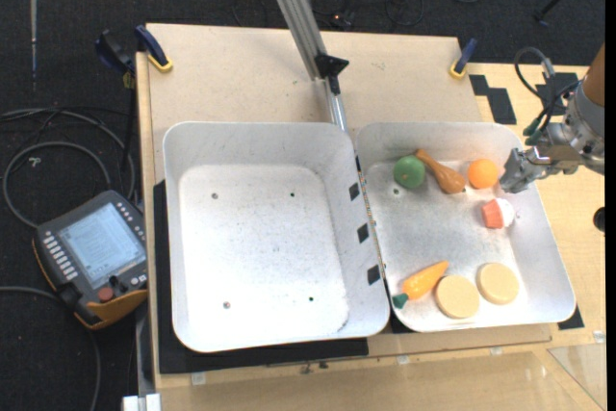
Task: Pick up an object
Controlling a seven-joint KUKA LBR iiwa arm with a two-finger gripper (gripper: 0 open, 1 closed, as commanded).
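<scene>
Jaws: we cannot tell whether they stand apart or together, as the gripper (520,176) is small and blurred at the right bin's (539,250) far right edge. We note an orange ball (483,173) just beside it, and a red-and-white piece (497,213) below. Further left lie a tan drumstick-shaped item (441,172) and a green ball (409,171). Near the front rim sit a toy carrot (423,280) and two pale discs (478,289). We record the left bin (192,149) alongside.
</scene>
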